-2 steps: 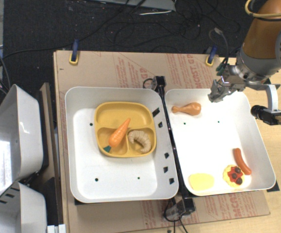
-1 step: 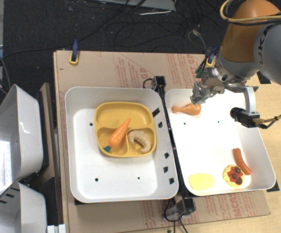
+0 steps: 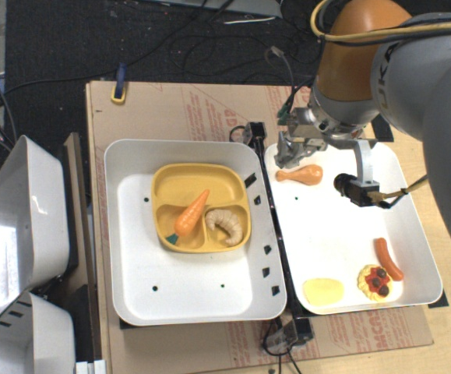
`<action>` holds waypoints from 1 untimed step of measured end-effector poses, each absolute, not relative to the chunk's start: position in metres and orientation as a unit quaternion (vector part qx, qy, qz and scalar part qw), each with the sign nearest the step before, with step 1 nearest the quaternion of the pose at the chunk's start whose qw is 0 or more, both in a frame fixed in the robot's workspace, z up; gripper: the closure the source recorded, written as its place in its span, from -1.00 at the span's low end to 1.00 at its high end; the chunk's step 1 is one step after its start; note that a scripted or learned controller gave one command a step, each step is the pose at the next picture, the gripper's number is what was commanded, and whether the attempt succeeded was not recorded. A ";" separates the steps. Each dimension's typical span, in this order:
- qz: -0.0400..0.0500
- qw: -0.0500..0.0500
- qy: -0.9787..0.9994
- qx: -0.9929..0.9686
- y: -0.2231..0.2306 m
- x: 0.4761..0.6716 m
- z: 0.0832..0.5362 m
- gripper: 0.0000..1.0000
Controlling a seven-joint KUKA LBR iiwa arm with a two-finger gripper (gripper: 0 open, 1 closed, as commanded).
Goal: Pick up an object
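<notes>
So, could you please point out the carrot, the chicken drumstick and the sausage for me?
carrot [image 3: 192, 213]: camera view, middle of its orange body, in the yellow plate.
chicken drumstick [image 3: 306, 175]: camera view, its thick meaty end, right bin.
sausage [image 3: 389, 259]: camera view, middle of its length, right bin.

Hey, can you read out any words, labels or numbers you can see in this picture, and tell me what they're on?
Faint red print runs in slanted rows across the brown board under the two white bins; it is too small and blurred to read.
No other words, labels or numbers can be made out.
</notes>
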State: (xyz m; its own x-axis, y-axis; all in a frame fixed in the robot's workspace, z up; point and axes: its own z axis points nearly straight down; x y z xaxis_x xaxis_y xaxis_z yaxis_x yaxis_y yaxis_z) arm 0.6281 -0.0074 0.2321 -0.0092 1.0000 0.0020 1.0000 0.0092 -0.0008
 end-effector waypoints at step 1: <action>0.000 0.001 -0.710 -0.704 0.049 0.631 0.222 1.00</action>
State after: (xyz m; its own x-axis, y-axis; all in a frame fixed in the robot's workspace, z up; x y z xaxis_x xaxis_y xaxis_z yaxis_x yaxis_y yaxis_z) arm 0.6305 0.0494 0.2224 -0.0082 1.0000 0.0010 1.0000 0.0082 -0.0009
